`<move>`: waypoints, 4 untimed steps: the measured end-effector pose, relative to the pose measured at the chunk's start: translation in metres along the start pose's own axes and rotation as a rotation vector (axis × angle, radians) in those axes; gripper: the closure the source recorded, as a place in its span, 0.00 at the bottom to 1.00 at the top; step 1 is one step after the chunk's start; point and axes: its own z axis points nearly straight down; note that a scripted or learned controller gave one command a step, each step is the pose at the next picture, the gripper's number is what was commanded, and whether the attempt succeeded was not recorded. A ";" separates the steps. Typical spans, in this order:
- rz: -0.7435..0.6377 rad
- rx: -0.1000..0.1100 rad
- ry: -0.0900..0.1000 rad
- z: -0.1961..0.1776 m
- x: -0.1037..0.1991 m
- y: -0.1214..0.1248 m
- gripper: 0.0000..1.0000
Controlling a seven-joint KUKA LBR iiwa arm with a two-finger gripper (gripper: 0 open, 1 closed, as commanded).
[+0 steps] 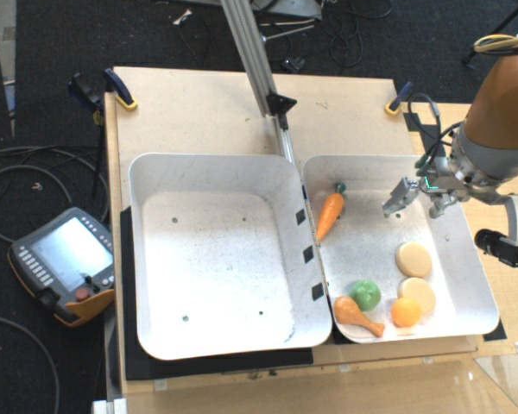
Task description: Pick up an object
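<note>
Gripper [414,198] hangs over the upper right part of the right bin [466,270], reaching in from the right edge. Fingers: two grey prongs visible, one [401,198] pointing left toward the bin centre, the other nearer the wrist. They look spread apart, with bare bin floor showing between them; nothing is held. Whether the tips touch the floor cannot be told from this angle.

Objects in right bin:
- carrot [329,214], orange with green top, lying tilted against the left wall, up near the divider. Apart from the gripper, to its left.
- beige round piece [413,260], below the gripper, mid-right.
- second pale round piece [420,294] just below it, touching an orange ball [405,312].
- green ball [364,295] near the front, beside a tan drumstick-shaped piece [356,315] along the front left corner.

Open room: bare floor between carrot and gripper, and through the bin's middle. Front edge is crowded. Left bin [211,257] shows bare white floor with dark specks.

Teach pendant [63,266] lies on the floor to the left of the bench.
</note>
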 end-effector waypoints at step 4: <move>0.002 -0.005 -0.001 0.125 -0.002 -0.004 0.00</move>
